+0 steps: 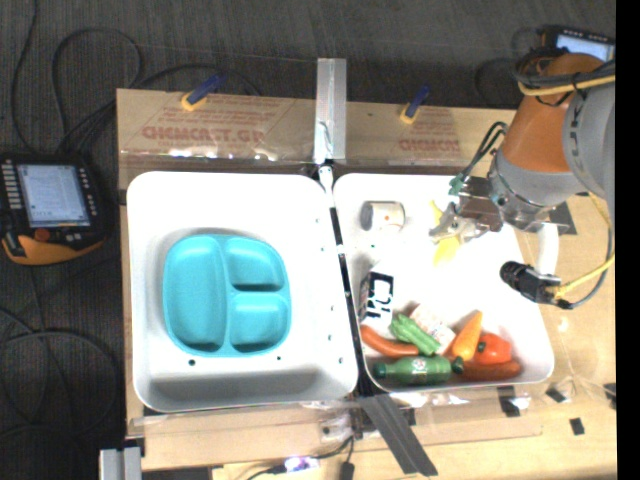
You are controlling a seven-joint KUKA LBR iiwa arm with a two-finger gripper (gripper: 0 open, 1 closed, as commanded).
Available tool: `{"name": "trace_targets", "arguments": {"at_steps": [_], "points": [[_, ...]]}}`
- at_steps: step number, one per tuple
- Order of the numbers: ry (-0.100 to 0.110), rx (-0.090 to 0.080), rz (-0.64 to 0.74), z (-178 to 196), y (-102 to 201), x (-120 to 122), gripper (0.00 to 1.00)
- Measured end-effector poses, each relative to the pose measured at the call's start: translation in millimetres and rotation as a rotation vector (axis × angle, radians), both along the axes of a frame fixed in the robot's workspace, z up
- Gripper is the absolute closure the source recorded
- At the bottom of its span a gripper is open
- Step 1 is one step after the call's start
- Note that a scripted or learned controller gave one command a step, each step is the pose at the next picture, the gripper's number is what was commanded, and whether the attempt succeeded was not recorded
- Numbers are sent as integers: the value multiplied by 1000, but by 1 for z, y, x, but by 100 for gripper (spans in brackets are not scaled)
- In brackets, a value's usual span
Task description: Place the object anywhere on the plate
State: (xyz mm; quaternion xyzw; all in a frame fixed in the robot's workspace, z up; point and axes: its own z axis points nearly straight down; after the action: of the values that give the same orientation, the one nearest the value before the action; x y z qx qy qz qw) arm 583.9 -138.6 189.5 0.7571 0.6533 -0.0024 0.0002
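A turquoise divided plate lies in the left bin with nothing on it. My gripper hangs over the upper middle of the right bin, well to the right of the plate. A slim yellow object sits between its fingers, sticking out above and below them, and the gripper is shut on it.
The right bin also holds a small white cylinder, a black-and-white card, and toy vegetables along its front wall: carrots, green pieces, a green bottle and a red piece. A teach pendant lies far left.
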Motion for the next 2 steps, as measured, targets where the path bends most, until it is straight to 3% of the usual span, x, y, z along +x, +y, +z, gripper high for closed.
{"name": "trace_targets", "arguments": {"at_steps": [1,2], "points": [[0,4,253,-7,71,9,100],[0,4,392,-7,159,5,100]]}}
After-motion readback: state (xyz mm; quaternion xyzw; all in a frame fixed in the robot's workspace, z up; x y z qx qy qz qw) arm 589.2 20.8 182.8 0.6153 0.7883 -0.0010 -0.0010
